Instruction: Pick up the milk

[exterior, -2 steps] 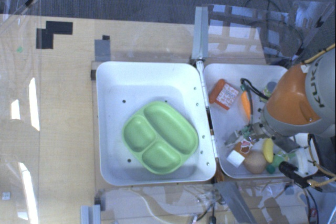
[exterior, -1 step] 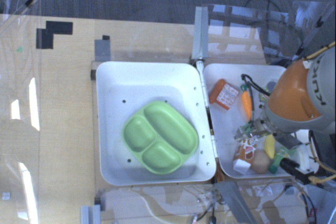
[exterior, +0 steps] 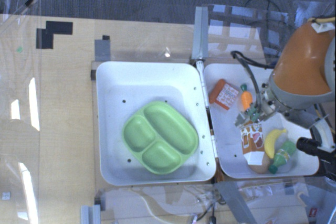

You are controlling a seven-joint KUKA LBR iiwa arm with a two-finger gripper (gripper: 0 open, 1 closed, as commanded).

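**A:** Starting with the camera view: hovering where, that grey two-finger gripper (exterior: 254,114)?

**B:** Hanging over the right-hand shallow white plastic bin (exterior: 228,136), reaching in beneath the grey arm with the orange band (exterior: 304,65).

**A:** Clenched, released, or grasping anything?

**B:** Impossible to tell, blurring into a dark tangle at the tip.

**A:** And lying where, the white-and-brown cardboard milk carton (exterior: 252,143)?

**B:** Lying flat on the bin floor just below the gripper, with its upper end running right up to the gripper's tip. Touching or apart, impossible to tell.

**A:** Sitting around it?

**B:** Curving just right of the carton, below-right of the gripper, a yellow banana (exterior: 274,141). Resting further below-right, close against the banana, a green plastic bottle (exterior: 281,156). Sitting just above-left of the gripper, a small orange carrot (exterior: 246,98). Lying further left, an orange-red rectangular box (exterior: 224,95).

**A:** Farther off?

**B:** Sitting well to the gripper's left, the left-hand shallow white bin (exterior: 113,113), holding a light green three-compartment plastic plate (exterior: 160,136). Bearing both bins, a pale wooden bench (exterior: 52,113).
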